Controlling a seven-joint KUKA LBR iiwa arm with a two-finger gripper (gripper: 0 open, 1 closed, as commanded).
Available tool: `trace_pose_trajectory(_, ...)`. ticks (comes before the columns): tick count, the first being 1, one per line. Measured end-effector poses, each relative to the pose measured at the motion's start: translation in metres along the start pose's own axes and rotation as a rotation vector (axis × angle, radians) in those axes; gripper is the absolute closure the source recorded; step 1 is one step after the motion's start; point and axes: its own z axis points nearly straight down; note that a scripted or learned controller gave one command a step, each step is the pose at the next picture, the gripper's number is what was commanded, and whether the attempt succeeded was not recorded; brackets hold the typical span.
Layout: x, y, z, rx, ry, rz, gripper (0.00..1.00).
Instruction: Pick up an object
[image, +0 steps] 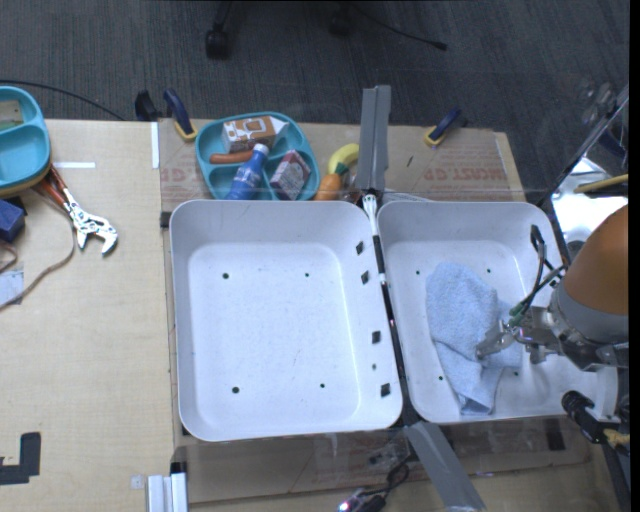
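Two shallow white bins sit side by side on the worktop (80, 330). The left bin (275, 320) holds nothing visible. The right bin (470, 240) holds one light blue cloth (462, 320), crumpled and lying right of its centre. The hand (497, 343) is low at the cloth's right edge, its metal fingers touching the fabric; how far they are spread cannot be made out. Behind the bins stands one teal tray (258, 155) of small items, and one wrench (88, 225) lies far left.

The bench (90, 380) bears 2 white bins (275, 420), a wrench (88, 225).
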Motion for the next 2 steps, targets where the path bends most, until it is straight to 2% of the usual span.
trace_pose_trajectory(1, -0.012, 0.075, 0.001, -0.002, 0.0, 0.188, 0.0)
trace_pose_trajectory(2, 0.005, 0.011, 0.002, 0.0, 0.0, -0.21, 0.0)
